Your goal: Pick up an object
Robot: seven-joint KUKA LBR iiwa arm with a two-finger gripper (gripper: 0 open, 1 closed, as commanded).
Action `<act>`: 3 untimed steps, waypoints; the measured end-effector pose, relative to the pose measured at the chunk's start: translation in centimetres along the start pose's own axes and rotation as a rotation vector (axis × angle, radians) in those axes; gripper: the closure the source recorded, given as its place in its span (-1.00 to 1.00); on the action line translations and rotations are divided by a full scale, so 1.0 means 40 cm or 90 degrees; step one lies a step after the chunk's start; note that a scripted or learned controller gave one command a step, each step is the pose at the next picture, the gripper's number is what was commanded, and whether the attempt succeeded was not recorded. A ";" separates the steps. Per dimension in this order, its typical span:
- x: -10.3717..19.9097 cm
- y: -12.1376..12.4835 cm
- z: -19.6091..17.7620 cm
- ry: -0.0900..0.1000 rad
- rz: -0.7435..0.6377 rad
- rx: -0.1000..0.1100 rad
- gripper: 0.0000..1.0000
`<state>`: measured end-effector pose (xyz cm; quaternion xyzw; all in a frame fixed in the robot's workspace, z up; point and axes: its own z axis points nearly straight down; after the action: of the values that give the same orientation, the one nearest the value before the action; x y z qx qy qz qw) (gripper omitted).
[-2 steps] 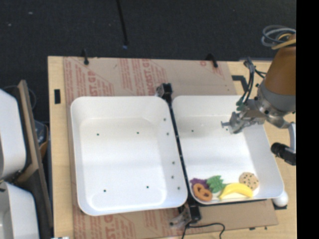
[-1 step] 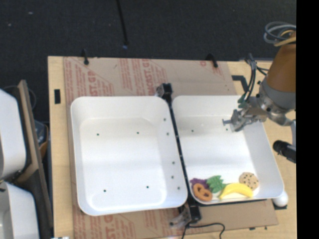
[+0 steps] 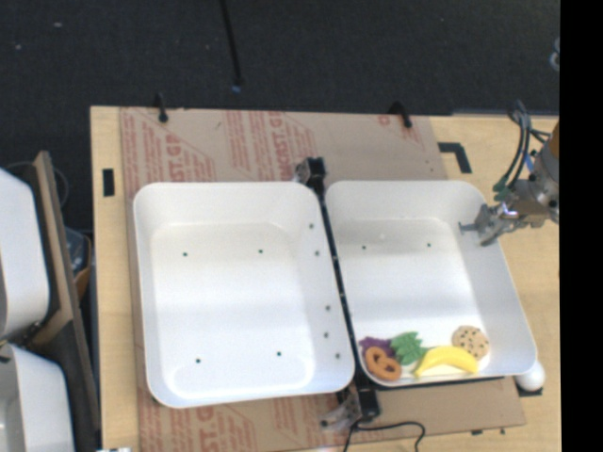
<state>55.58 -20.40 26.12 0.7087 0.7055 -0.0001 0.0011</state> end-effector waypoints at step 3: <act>0.096 -0.085 0.080 0.000 -0.001 0.000 1.00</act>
<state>52.21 -16.56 22.90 0.7083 0.7059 -0.0002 0.0006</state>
